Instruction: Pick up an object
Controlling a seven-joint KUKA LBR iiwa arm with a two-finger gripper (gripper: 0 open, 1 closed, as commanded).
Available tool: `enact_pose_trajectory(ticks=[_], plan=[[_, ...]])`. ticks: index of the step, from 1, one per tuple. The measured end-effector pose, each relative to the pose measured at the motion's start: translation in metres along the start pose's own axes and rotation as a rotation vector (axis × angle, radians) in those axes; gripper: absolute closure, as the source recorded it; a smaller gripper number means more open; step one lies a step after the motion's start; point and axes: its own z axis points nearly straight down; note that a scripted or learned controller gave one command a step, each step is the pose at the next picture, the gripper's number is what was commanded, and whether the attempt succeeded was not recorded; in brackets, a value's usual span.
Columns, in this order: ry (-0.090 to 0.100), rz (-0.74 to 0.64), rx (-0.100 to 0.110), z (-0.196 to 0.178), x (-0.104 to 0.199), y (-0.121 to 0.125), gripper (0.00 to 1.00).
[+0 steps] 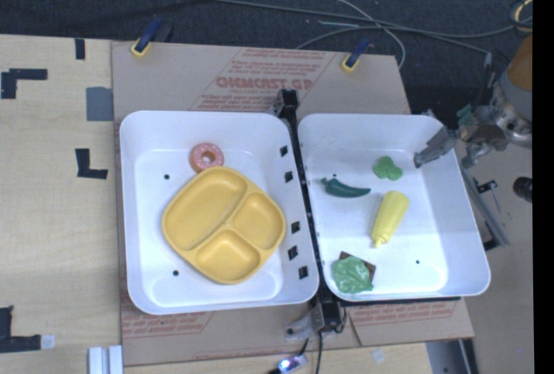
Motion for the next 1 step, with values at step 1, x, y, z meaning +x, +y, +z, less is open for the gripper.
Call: enact_pose_trajectory(ticks=[1], plan=[[-0.003,-0.004,-0.013,-0.008,0.0006,0.0025,0.0]])
